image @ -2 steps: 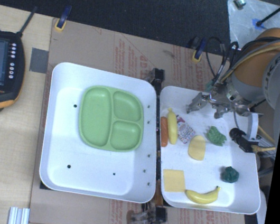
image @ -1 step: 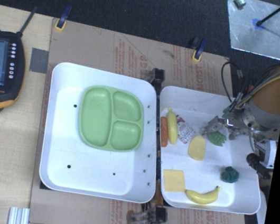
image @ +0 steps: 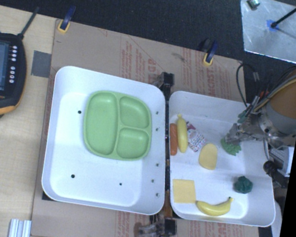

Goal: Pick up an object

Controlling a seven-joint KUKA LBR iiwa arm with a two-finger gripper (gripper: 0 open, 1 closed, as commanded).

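Fingertips of the gripper [image: 237, 138] reach down onto a small light-green object [image: 231, 146] near the back right part of the right bin [image: 266, 221]; whether they are spread or pinching it cannot be told, and the object appears to rest on the bin floor. Grey arm [image: 281, 119] with its orange band enters from the right edge above that spot. Just left of the green piece lies a pale yellow rounded object [image: 208, 156]. Farther left, by the bin's left wall, a yellow corn-like item [image: 182, 133] and an orange carrot-like item [image: 173, 139] lie side by side, next to a crumpled wrapper [image: 195, 135]. Toward the front sit a dark green lump [image: 243, 184], a yellow square slice [image: 184, 191] and a banana [image: 214, 206]. Left bin [image: 58, 178] holds a green divided plate [image: 118, 125].
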